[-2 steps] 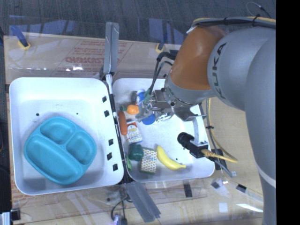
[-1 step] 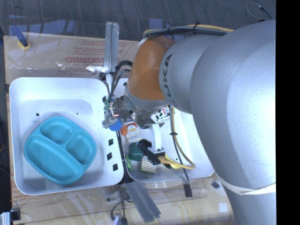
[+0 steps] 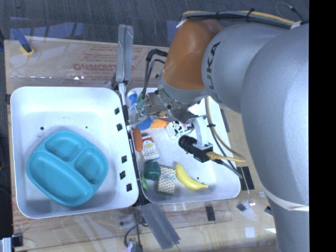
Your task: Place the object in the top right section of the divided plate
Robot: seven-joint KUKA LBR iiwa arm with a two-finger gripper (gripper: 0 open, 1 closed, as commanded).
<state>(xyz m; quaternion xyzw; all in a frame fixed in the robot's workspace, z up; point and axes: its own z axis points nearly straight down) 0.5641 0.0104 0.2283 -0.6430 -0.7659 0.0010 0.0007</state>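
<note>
Gripper state: cannot tell; I work at right bin's upper left corner. Carrot looks light, stiff; grasp midway. Plate waits.

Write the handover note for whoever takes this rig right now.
Gripper: down at the far left corner of the right bin, among the toys; whether it grips anything cannot be told.
Divided plate: blue, in the left bin, nothing in its sections.
Still in the right bin: banana, carrot, green cup, small packets.
Done: nothing placed yet.
Left: secure an object, carry it over, set it in the plate's top right section.
</note>
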